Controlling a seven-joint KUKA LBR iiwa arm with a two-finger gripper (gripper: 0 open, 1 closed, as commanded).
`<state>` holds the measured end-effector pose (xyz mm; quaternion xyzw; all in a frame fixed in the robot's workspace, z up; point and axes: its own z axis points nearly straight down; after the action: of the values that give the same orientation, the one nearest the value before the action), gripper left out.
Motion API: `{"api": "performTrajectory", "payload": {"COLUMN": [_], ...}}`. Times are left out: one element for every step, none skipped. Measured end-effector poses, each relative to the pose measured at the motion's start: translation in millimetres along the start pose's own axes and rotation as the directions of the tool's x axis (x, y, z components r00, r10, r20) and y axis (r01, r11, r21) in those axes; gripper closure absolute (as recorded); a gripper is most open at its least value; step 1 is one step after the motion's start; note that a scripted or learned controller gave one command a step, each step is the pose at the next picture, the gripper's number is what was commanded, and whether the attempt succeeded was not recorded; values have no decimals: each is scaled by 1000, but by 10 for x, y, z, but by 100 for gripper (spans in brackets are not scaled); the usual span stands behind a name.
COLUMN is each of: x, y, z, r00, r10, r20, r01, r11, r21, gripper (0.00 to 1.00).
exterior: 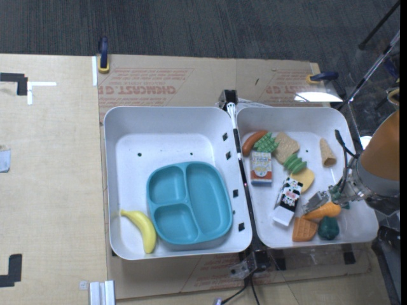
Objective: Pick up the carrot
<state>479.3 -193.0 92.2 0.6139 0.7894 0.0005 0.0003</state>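
Note:
The carrot (322,211) is a small orange piece lying near the front right of the right bin (365,230). It rests between a cow-patterned carton (288,199) and a dark green toy (329,229). My gripper (338,196) reaches in from the right and hangs low just above the carrot's right end. Whether it touches the carrot is unclear. The arm's orange band (385,154) rises behind it at the right edge.
The right bin also holds a red sausage (253,140), a milk carton (261,168), green pieces (294,164), a cone (327,152), yellow cheese (306,179) and an orange waffle (304,230). In the left bin (117,170) are a blue divided plate (189,202) and a banana (144,229).

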Motion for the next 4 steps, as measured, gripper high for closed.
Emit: {"api": "performTrajectory", "payload": {"x": [-14, 674, 152, 155], "y": [22, 167, 53, 54], "z": [-95, -371, -2410, -2409], "r00": [1000, 960, 998, 998], "r10": [7, 280, -68, -69], "r20": [3, 1, 7, 6], "r01": [-7, -280, 68, 69], "r11": [1000, 960, 998, 998], "r21": [-5, 0, -2, -2], "gripper": [100, 100, 100, 0]}}
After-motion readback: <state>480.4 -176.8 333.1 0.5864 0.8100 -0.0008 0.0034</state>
